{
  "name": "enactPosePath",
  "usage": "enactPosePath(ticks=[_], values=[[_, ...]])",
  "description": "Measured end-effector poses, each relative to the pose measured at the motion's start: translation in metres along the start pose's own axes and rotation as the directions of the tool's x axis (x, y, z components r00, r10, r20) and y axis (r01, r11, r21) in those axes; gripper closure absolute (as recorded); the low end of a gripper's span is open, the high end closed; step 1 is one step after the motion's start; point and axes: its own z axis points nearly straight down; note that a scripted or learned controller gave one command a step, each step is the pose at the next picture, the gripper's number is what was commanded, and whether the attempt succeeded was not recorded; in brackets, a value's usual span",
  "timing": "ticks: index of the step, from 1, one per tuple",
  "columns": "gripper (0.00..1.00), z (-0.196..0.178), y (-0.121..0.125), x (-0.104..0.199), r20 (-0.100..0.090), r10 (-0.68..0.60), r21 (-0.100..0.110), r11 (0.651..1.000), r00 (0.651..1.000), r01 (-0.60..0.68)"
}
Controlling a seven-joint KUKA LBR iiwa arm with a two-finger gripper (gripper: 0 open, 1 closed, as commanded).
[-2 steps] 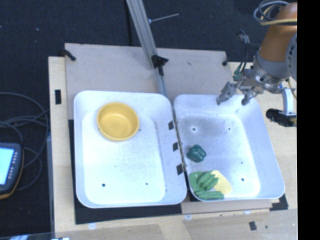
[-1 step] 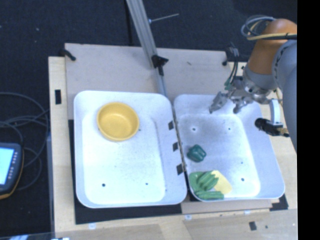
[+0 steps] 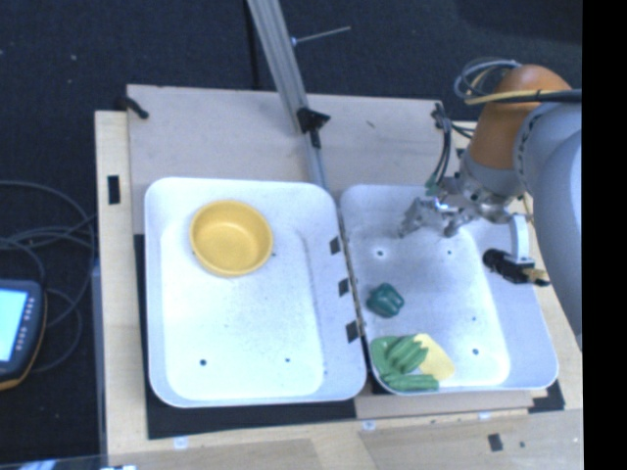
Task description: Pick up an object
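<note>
My gripper (image 3: 429,221) hangs over the far part of the right bin (image 3: 509,360), with its fingers spread apart and nothing between them. A dark green rounded object (image 3: 385,300) lies in the middle left of that bin, well nearer the front than the gripper. At the bin's near edge a bunch of green pods (image 3: 400,356) rests on a yellow piece (image 3: 435,358). A yellow bowl (image 3: 231,237) sits upright in the far left of the left bin (image 3: 245,360).
A slanted metal pole (image 3: 284,57) rises behind the bins, ending at a clamp near their shared edge. Black clips line the divider between the bins. A screen device (image 3: 15,323) lies off the bench at the left.
</note>
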Motion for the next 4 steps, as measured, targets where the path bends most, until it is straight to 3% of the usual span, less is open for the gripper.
enactPosePath(ticks=[1,3,4], values=[[1.00,-0.014,0.002,-0.001,0.002,-0.001,-0.006,1.000,1.000,0.001],[1.00,-0.135,0.015,0.003,0.001,0.000,-0.010,1.000,1.000,0.000],[1.00,-0.196,0.010,0.008,0.001,0.000,-0.010,1.000,1.000,0.000]])
